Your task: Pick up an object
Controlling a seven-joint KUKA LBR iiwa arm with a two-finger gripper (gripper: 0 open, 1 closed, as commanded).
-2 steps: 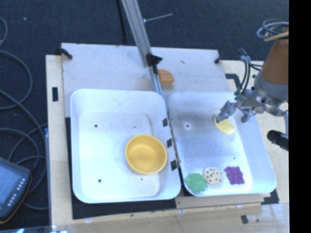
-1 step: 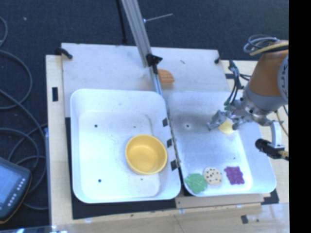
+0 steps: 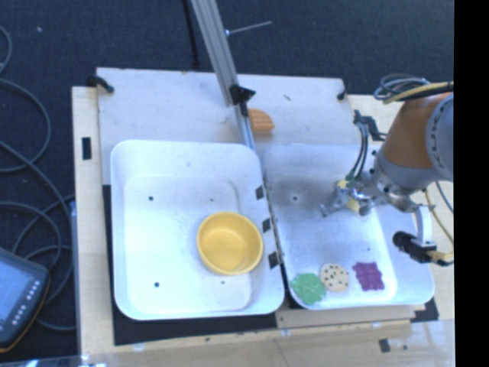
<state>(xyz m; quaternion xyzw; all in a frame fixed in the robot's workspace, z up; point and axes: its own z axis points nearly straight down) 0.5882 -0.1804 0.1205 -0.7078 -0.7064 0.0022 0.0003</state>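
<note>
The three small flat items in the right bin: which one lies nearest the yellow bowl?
The green one, leftmost of the row; the spotted beige one and purple one lie farther right.

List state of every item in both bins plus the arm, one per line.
yellow bowl: upright, open side up, in the left bin
green piece: lying flat, near edge of the right bin
cookie: lying flat, beside the green piece
purple piece: lying flat, right of the cookie
gripper: over the right bin, nothing seen in it, apart from the three pieces
</note>
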